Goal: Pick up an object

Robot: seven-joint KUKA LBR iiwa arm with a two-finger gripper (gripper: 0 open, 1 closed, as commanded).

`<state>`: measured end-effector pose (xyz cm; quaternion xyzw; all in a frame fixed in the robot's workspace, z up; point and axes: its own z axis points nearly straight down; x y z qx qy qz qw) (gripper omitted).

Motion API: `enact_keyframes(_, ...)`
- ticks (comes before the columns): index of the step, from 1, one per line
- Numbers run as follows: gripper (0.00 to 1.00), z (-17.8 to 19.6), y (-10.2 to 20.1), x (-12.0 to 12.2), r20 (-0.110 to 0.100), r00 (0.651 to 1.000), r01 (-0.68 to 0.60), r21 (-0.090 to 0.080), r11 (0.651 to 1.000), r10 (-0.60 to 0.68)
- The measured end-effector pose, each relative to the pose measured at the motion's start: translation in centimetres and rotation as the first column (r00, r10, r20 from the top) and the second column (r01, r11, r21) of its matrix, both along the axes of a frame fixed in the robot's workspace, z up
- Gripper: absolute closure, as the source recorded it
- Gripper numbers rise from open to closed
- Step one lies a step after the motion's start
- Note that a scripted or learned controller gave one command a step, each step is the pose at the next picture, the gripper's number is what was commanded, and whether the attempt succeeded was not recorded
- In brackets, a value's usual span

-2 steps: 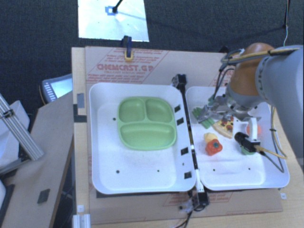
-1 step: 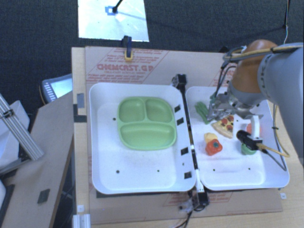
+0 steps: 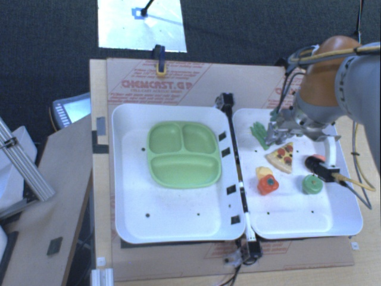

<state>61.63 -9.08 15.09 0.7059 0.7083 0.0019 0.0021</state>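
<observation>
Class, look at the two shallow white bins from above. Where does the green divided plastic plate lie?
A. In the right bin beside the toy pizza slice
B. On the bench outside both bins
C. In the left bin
C: the green divided plastic plate lies flat in the left white bin.

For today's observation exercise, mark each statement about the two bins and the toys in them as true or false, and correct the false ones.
1. The green divided plate lies in the left bin. True.
2. The toy pizza slice lies on the plate. False: it lies in the right bin.
3. The gripper is over the right bin, near the pizza slice. True.
4. The plate has two compartments. False: it has three.
5. A green round toy lies in the right bin. True.
</observation>
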Motion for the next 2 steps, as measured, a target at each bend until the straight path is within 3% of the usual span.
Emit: enact_keyframes(2, 1.00, 9.5, -0.9, 1.2, 0.002, 1.000, -0.001, -0.001, 1.000, 0.001)
